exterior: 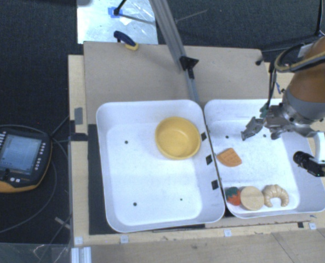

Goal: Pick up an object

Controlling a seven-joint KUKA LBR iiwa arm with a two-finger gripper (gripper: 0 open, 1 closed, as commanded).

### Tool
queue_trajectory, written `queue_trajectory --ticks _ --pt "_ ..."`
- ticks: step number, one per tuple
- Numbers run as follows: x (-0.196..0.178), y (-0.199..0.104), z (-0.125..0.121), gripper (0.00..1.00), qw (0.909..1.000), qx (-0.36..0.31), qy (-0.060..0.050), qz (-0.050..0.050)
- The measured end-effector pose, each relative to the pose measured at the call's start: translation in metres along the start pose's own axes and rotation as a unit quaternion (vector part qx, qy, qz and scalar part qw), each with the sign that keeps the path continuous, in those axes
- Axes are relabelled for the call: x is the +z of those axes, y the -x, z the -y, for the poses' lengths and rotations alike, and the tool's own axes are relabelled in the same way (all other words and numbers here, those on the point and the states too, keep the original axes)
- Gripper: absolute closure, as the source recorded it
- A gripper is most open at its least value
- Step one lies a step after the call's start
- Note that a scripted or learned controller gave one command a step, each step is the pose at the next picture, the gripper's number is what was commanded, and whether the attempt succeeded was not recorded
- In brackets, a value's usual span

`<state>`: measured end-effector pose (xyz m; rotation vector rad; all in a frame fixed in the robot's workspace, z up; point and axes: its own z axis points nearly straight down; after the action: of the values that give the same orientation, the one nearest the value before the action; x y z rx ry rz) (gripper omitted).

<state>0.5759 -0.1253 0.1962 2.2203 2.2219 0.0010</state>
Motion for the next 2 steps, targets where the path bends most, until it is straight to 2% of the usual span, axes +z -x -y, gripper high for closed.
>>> queue_trajectory --ticks 1,2 --pt "0.061 -0.001 -0.004 0.00 1.0000 0.000 -0.002 0.000" --pt "0.104 -0.002 -0.005 0.00 1.0000 0.000 0.002 0.000"
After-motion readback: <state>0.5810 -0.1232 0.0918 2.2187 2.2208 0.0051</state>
